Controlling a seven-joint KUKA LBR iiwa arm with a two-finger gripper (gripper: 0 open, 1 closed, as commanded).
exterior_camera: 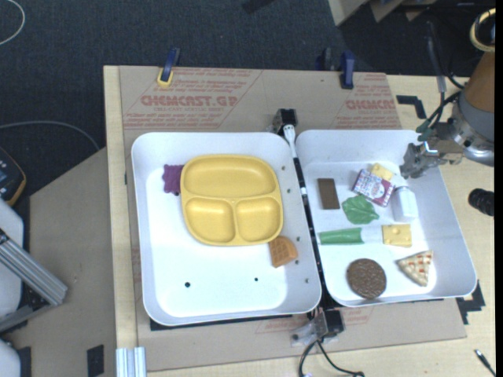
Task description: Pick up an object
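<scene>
The gripper (pixel 412 163) hangs over the upper right part of the right bin (pixel 314 144), just right of a small carton (pixel 372 185) and a yellow block (pixel 383 171). Below it lie a white piece (pixel 405 203), a cheese cube (pixel 397 235), a pizza slice (pixel 416 267), a round brown cookie (pixel 366 278), a green leaf (pixel 360 209), a green bean pod (pixel 340 237) and a brown bar (pixel 328 194). Nothing shows between the gripper's fingers.
The left bin (pixel 149 234) holds a yellow divided plate (pixel 232 198), a purple piece (pixel 171 179) at the plate's left edge and a tan bread piece (pixel 283 251) by its lower right corner. Clamps (pixel 167 69) stand at the board's back edge.
</scene>
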